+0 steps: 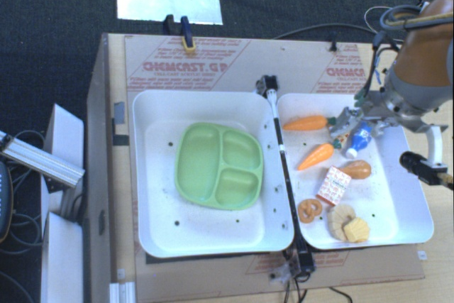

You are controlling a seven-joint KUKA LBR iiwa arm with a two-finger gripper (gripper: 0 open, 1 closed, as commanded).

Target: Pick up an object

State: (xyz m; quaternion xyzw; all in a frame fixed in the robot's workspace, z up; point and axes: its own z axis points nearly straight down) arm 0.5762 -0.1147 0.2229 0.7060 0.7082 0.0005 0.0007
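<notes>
The right bin (404,202) holds several toy foods. An orange carrot (305,123) lies at its far left, and a second carrot (316,155) sits below it. A small white and blue bottle (359,140) lies tilted near the bin's far side. My gripper (352,125) hangs right over the bottle's upper end, touching or nearly touching it. A brown bread-like piece (357,169) rests just below the bottle. The gripper body hides the bottle's top.
Nearer the front lie a red and white carton (333,185), a pretzel (309,209), a round biscuit (342,214) and a yellow cheese piece (357,229). The left bin (159,223) holds a green divided plate (218,165). A black divider rail (281,152) runs between the bins.
</notes>
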